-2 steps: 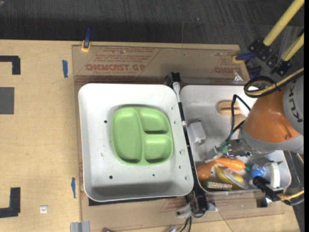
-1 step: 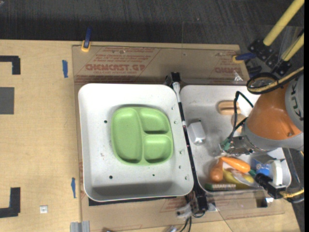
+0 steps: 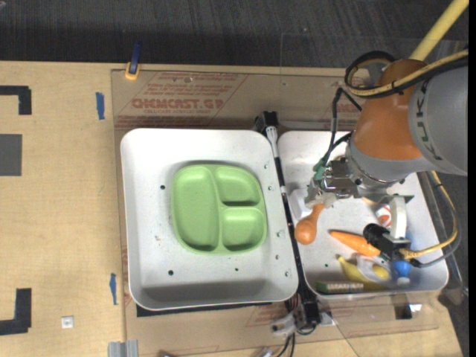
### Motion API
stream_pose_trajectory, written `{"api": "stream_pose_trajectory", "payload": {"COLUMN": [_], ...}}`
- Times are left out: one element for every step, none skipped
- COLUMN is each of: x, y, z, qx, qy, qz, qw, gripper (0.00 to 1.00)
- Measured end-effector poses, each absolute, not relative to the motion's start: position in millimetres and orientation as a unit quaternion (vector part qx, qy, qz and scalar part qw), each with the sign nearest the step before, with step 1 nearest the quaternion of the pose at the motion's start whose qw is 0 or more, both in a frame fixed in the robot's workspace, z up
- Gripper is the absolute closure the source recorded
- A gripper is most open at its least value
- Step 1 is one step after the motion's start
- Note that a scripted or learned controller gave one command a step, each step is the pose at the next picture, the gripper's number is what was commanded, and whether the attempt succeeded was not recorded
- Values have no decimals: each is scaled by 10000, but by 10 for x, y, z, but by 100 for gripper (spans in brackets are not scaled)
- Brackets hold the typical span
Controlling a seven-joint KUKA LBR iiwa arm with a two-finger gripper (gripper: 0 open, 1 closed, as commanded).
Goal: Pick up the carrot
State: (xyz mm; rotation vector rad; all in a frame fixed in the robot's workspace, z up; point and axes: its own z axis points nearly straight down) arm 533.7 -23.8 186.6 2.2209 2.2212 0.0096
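Pale board bench [image 3: 59,199] under everything, with two shallow white bins side by side at its middle. Left bin [image 3: 141,222] the larger in view, right bin [image 3: 305,149] partly covered by the grey arm [image 3: 401,136] with its orange band, leaning in over that bin's far right corner. Green divided plate [image 3: 219,207] flat in the centre of the left bin, with nothing on it. Task judged barely begun: carrot [image 3: 351,239] lying flat on the right bin's floor, about mid-way across and toward the near edge, pointed end toward the left wall, not lifted and not gripped; approach, closing and lift all left to do. Gripper [image 3: 325,192] low over the right bin's left half, near the carrot but apart from it on the far side. Whether released or clenched: impossible to tell from this angle. Nothing plainly held. Just below it, an orange round-ended piece [image 3: 306,229] by the left wall, thin neck reaching up toward the gripper; contact unclear. Smaller still, along the near edge: yellow piece [image 3: 361,268], green pen [image 3: 342,287], blue bit [image 3: 401,268].
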Motion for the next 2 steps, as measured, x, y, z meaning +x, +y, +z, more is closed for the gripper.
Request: {"api": "stream_pose_trajectory", "payload": {"x": [5320,5376], "y": [-270,-610], "z": [1844,1844], "qx": [7085,6994], "qy": [7058,7147], "qz": [-3,-3], "qw": [-7,25], "gripper": [0,0]}}
